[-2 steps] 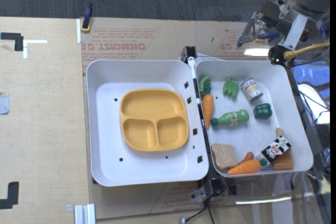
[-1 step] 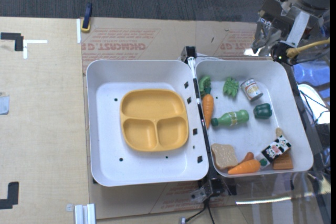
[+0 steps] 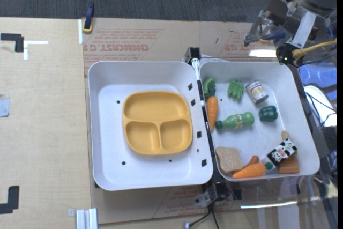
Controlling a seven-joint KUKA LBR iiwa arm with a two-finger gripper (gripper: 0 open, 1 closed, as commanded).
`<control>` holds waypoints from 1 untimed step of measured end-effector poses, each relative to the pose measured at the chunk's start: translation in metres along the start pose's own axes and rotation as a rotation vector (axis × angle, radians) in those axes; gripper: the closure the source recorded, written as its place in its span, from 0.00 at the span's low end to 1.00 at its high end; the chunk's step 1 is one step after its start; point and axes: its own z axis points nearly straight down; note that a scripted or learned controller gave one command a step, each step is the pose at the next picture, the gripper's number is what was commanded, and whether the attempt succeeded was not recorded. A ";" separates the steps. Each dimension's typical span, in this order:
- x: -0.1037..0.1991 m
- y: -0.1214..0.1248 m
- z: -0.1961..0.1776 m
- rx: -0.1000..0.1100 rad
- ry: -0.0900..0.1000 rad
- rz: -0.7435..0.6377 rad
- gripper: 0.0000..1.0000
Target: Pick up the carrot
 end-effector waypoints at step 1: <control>0.001 0.001 -0.007 0.000 -0.005 -0.006 1.00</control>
